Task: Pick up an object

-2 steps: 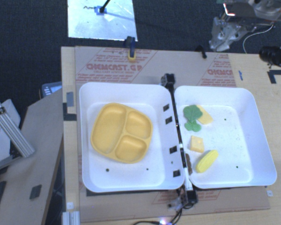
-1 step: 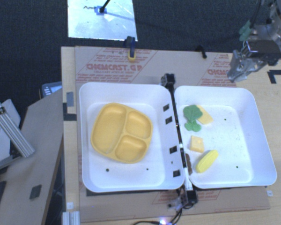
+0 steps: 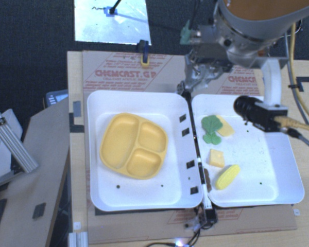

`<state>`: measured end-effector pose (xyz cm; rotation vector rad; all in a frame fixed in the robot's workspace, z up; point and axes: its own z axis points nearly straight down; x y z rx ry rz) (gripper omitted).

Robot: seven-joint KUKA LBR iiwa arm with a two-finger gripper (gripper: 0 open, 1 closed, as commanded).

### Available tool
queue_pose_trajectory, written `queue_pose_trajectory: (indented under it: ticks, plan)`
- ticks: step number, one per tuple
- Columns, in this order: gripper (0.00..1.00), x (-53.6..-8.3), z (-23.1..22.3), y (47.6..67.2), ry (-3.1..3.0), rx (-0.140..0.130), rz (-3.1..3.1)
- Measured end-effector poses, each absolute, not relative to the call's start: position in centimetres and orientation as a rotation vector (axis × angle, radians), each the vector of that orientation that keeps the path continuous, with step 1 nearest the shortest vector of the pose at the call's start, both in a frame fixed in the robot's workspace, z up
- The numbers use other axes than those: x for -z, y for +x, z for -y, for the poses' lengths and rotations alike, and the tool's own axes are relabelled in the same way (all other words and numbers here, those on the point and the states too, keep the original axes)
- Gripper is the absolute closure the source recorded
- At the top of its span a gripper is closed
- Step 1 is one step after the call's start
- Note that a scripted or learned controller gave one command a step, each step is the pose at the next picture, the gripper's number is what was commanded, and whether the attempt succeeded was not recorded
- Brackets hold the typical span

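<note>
A: How far along is the pick?

B: By my reading, it has not started in earnest. The gripper [image 3: 188, 86] hangs at the far edge of the bench, over the seam where the two bins meet, and nothing sits in it. Whether it is spread or pressed together I cannot tell; it is dark and small against the cardboard.

A: And the things to choose from?

B: All lie in the right bin [image 3: 278, 189]. A green leafy piece [image 3: 211, 127] at its left side touches a pale yellow wedge [image 3: 226, 130] just to its right. Nearer the camera lies a small yellow block [image 3: 217, 157], and nearer again a yellow corn cob [image 3: 227, 176]. The left bin [image 3: 100, 189] holds a yellow divided plate [image 3: 134, 145].

A: So what is left?

B: Everything, I judge: coming down over one item, closing on it and lifting.

A: Any writing?

B: The cardboard sheet [image 3: 118, 71] under the bins carries red print reading "CHEMCAST" followed by "G P", with smaller lines beneath that are too fine to read. The same print shows partly on the right, behind the arm.
</note>
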<state>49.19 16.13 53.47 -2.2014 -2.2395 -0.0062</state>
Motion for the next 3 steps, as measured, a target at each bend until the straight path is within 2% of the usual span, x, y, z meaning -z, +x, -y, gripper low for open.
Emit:
queue_pose_trajectory:
  ticks: [1, 2, 3]
  plan:
    - [1.0, -53.4, -7.3, 57.8, -2.234, 0.002, 2.216]
    - [1.0, -53.6, -9.6, 48.3, -2.213, 0.003, 2.229]
    - [1.0, -31.6, -11.4, 48.5, -2.213, -0.02, 2.218]
